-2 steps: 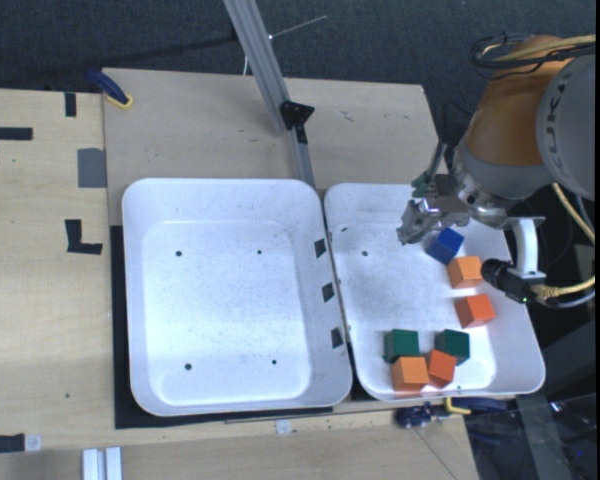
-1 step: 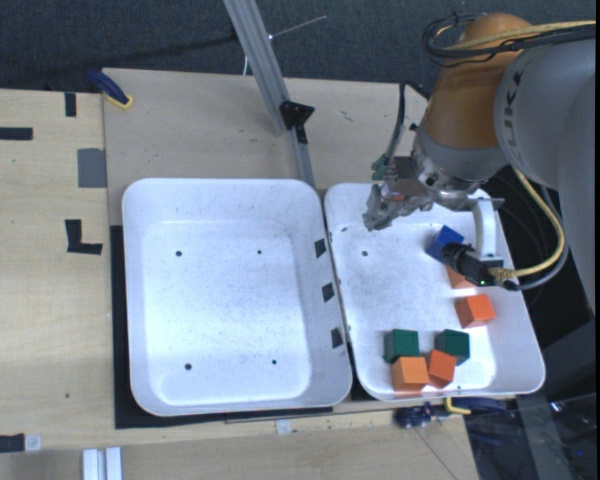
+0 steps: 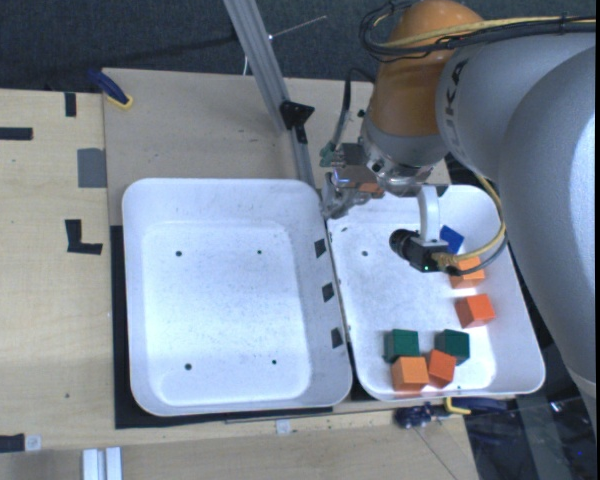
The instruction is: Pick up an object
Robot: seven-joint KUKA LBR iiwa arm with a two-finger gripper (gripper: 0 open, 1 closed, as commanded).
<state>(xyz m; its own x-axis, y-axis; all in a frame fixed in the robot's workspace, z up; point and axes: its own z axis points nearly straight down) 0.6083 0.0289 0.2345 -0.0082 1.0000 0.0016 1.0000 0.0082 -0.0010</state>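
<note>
the pincer [image 3: 346, 194] is seen over the far left corner of the right bin [image 3: 375, 288], just above the rim where that bin meets the left bin [image 3: 140, 268]. whether it is spread or pressed together cannot be told. both bins are set side by side on the counter [image 3: 200, 128].

the blocks are all found in the right bin, well apart from the pincer. a blue block [image 3: 450, 238] lies by the right wall, with a first orange block [image 3: 467, 274] and a second orange block [image 3: 475, 310] below it. at the near end, a left green block [image 3: 402, 343], a right green block [image 3: 453, 345], a third orange block [image 3: 410, 372] and a fourth orange block [image 3: 441, 366] are clustered together.
</note>
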